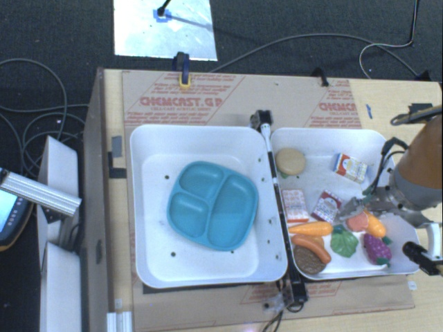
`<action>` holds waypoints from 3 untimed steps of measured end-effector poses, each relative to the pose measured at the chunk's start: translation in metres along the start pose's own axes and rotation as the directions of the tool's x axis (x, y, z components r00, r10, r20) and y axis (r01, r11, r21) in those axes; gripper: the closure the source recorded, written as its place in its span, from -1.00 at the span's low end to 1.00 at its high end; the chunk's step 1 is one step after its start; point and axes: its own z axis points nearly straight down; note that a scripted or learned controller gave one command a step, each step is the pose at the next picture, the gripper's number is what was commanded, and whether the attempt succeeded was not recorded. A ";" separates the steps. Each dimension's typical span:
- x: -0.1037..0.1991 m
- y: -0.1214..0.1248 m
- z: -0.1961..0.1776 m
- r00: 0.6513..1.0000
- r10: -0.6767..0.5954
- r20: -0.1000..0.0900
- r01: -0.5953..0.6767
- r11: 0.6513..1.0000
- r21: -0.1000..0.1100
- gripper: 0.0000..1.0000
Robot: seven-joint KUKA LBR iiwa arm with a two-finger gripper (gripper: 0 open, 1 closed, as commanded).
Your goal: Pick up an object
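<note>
The left bin [149,185] sits in the middle of the frame and bears a blue divided plate [213,204], which lies flat near its centre and well apart from the arm.

Moving right, past the divider, the right bin [325,140] holds the clutter of toy food. A round tan bun [291,162] lies in its upper left corner. Below that is a small red-and-white packet [294,204], then a second red packet [327,205] just beside it. An orange carrot [311,228] lies across the lower left of this bin, with a brown bun-like piece [311,257] under it at the bottom edge. A small carton [350,167] lies towards the upper right of the bin. A green leafy piece [344,243] sits at the lower middle, and purple grapes [377,249] lie at the lower right.

At the right of the frame the gripper [361,206] is down inside the right bin, directly over an orange-and-red piece of food [365,223] between the greens and the grapes. Its tips look to touch or nearly touch that piece, though whether they are spread or closed cannot be told from here.

By my reading the step in hand is the reach and descent onto a target. The next move calls for closing squarely on that piece without nudging its close neighbours, then lifting straight up.
</note>
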 end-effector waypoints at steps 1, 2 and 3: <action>0.000 0.001 -0.011 1.000 -0.002 0.001 0.002 1.000 -0.004 1.00; 0.068 0.079 -0.014 1.000 -0.005 -0.003 0.005 1.000 -0.003 1.00; 0.138 0.062 -0.094 1.000 -0.005 -0.002 0.005 1.000 -0.003 1.00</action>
